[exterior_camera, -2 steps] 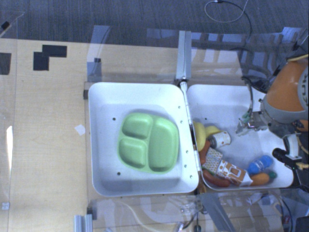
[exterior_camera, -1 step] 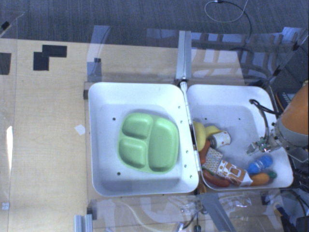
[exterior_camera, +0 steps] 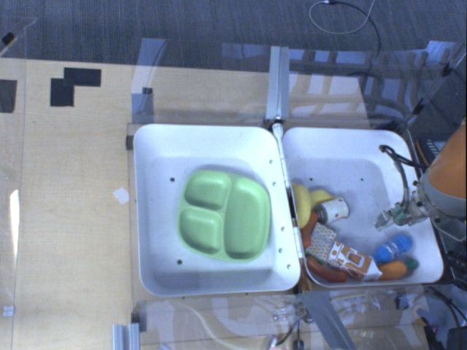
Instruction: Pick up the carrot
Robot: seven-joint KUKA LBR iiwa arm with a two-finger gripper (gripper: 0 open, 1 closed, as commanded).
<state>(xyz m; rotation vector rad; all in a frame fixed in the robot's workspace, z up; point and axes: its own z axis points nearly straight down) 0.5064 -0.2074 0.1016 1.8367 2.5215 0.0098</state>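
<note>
The carrot (exterior_camera: 392, 270), orange with a green tip, lies in the front right corner of the right bin (exterior_camera: 350, 152). Its left end touches a small printed carton (exterior_camera: 349, 259). My gripper (exterior_camera: 396, 216) hangs over the right side of that bin, behind the carrot and just beyond a blue object (exterior_camera: 394, 248) that lies between them. Nothing shows in the gripper. The grey arm with its orange band (exterior_camera: 449, 173) comes in from the right edge.
A banana (exterior_camera: 310, 197), a small can (exterior_camera: 334, 209) and a red-orange item (exterior_camera: 326, 271) crowd the right bin's left and front side. The left bin (exterior_camera: 157, 195) holds a green divided plate (exterior_camera: 225, 214). A black cable (exterior_camera: 398, 162) loops near the arm.
</note>
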